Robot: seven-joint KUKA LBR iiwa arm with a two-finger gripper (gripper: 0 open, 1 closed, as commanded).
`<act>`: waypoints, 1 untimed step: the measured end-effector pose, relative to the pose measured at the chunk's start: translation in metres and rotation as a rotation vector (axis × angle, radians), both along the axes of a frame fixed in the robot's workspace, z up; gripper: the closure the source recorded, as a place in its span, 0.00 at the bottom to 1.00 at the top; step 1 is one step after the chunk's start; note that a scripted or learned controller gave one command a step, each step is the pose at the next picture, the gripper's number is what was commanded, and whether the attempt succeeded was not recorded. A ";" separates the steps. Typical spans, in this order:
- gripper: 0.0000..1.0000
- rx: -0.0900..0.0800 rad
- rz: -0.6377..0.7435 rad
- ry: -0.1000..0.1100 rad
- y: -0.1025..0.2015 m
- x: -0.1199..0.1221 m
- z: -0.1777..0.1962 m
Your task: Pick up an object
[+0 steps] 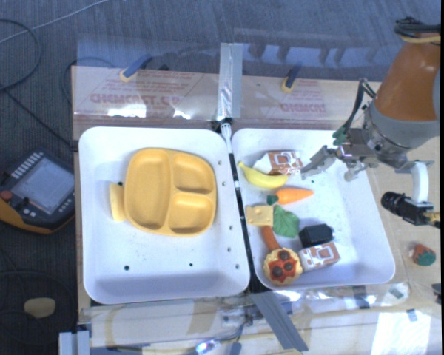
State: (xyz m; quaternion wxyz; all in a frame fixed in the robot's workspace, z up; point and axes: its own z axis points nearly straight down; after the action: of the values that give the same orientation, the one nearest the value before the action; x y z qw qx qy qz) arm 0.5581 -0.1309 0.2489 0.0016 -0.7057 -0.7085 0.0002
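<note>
My gripper point(330, 168) hovers over the upper right part of the right bin point(370, 228), fingers spread open with nothing between them. Just left of it lie a small brown-and-white carton point(281, 160), a banana point(262, 177) and a carrot point(293, 195). Lower in the same bin are a cheese wedge point(259, 214), a green leafy piece point(286, 222), a black block point(315, 234), a second carton point(320, 256), a sausage point(269, 237) and a small pizza point(281, 265).
The left bin point(103, 272) bears a yellow divided plate point(170, 191) with a pale yellow piece point(117, 202) at its left edge. A metal divider point(229, 87) stands between the bins at the back. A small red-and-green toy point(424, 254) lies outside, right of the bins.
</note>
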 end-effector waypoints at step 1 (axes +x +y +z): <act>0.00 -0.002 -0.081 0.002 0.036 0.037 -0.115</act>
State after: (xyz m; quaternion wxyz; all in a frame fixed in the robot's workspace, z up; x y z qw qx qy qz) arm 0.5956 -0.0952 0.1339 0.0015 -0.7338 -0.6794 0.0013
